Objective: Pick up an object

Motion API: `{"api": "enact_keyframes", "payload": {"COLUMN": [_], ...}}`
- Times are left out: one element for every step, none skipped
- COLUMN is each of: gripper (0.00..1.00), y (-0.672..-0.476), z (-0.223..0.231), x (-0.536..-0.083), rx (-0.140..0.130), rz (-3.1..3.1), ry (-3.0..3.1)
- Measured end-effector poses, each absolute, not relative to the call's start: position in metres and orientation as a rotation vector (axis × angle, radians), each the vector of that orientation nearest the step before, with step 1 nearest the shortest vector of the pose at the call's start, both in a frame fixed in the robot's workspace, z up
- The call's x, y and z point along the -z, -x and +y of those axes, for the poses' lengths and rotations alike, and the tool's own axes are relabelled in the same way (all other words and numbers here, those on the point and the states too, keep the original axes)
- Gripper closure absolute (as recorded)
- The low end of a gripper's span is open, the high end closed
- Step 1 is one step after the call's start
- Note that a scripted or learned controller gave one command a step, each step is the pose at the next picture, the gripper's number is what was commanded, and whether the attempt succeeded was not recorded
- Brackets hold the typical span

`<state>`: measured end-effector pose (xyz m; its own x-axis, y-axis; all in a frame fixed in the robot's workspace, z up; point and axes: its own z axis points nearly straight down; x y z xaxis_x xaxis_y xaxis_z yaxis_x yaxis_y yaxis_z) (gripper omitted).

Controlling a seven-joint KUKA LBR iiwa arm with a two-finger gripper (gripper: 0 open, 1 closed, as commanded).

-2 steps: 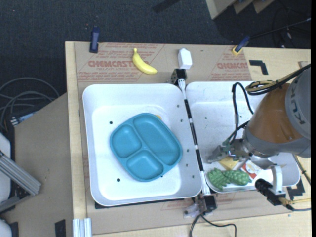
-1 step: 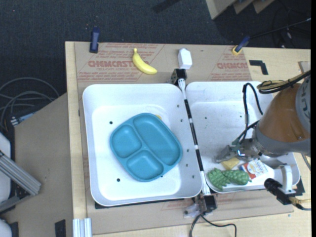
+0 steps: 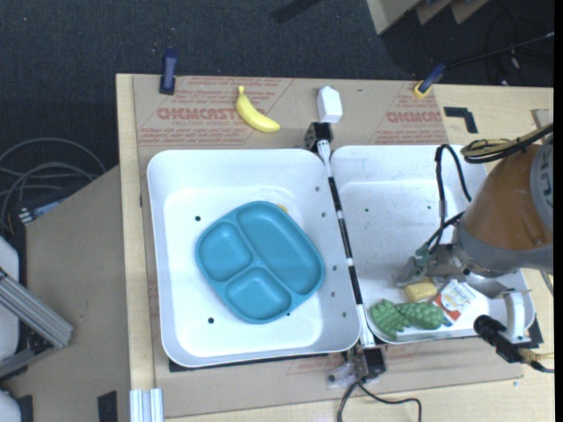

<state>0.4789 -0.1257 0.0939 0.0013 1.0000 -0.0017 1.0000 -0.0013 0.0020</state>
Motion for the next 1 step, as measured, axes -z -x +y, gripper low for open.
{"api": "enact_keyframes", "payload": {"gripper": [1.0], "y": [-0.4793], "z": [-0.05], "x": [-0.1845], "rx": [-0.001], "rz": [2.223], "ry": [-2.221]}}
